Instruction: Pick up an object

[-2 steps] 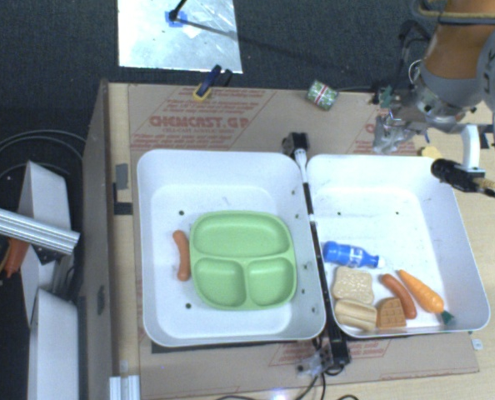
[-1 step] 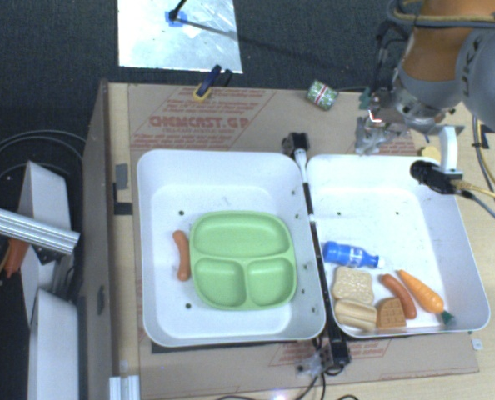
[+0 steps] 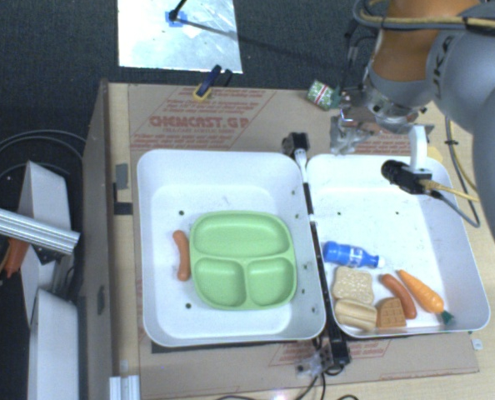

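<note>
My arm [image 3: 447,48] comes in from the upper right of the frame, its orange band high near the top edge and the grey body cut off at the right. The wrist hangs over the far rim of the right bin [image 3: 460,248]. The tool [image 3: 356,132] sits at the upper middle right, over that rim, and is too blurred and foreshortened for me to tell how it stands or whether it touches anything.

In the right bin's lower part lie a blue bottle [image 3: 350,255], a cracker [image 3: 352,285], a carrot [image 3: 422,292] and a sausage [image 3: 398,295], close together. The left bin [image 3: 160,190] holds a green divided tray [image 3: 242,258] with another sausage [image 3: 182,255] just beside it.
</note>
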Controlling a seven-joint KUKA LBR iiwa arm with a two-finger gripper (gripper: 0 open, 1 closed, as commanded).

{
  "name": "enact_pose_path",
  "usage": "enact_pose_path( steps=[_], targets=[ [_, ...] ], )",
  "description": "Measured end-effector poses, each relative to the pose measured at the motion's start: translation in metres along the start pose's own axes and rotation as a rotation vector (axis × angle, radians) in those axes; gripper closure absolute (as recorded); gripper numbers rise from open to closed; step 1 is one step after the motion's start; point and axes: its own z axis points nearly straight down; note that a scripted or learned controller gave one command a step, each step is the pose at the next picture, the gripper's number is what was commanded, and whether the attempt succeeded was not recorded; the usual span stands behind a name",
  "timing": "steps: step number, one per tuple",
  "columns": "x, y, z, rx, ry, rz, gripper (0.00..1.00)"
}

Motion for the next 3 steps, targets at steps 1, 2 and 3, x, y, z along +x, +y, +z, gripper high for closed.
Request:
enact_pose_path(
  steps=[1, 2, 3],
  targets=[
    [0.018, 0.000, -0.016, -0.001, 0.000, 0.000, 1.00],
    [0.071, 0.000, -0.026, 0.000, 0.001, 0.000, 1.00],
    [0.109, 0.000, -0.025, 0.000, 0.001, 0.000, 1.00]
  ],
)
